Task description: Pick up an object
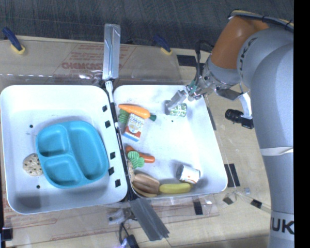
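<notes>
Red lettering on the cardboard sheet behind the bins reads roughly "CHEMCO", mirrored and faint. White letters "UK" stand on the arm's base, cut off.

Arm: smooth grey casing, orange band above wrist, white "UK" lettering low down, black cable near wrist.

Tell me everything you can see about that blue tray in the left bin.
The blue tray is a light-blue plate that looks like plastic, with rounded corners and three sunken compartments: one long one on its right and two smaller ones on its left. It lies flat and right side up on the floor of the left bin, turned slightly askew. All three compartments look bare. A round cookie lies against its left edge, partly tucked under the rim.
</notes>
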Robot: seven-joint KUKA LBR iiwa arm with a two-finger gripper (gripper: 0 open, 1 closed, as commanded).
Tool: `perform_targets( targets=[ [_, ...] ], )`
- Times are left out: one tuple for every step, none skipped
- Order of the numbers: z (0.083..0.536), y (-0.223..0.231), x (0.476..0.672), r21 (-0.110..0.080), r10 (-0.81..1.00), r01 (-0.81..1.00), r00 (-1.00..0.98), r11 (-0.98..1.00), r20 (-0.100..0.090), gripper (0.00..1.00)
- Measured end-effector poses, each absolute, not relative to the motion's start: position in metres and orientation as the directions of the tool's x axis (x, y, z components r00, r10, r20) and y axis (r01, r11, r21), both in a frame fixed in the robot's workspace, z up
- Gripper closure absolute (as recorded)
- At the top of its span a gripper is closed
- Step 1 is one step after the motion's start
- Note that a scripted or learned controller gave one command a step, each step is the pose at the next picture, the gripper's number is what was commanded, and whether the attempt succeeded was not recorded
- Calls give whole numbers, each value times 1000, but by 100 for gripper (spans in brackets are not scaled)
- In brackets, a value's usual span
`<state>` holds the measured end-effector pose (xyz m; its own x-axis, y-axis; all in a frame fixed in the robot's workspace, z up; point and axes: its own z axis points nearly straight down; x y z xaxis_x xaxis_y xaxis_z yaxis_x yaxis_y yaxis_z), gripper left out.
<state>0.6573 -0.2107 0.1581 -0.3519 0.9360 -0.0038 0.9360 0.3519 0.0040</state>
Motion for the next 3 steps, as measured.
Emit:
perform_targets(
  targets=[
    [91,-193,657,-2,900,900,-436,436,2,0],
    [93,-155,629,0,859,859,-512,512,1,0],
    [94,-202,658,1,899,899,-439,439,-2,0]
  ],
)
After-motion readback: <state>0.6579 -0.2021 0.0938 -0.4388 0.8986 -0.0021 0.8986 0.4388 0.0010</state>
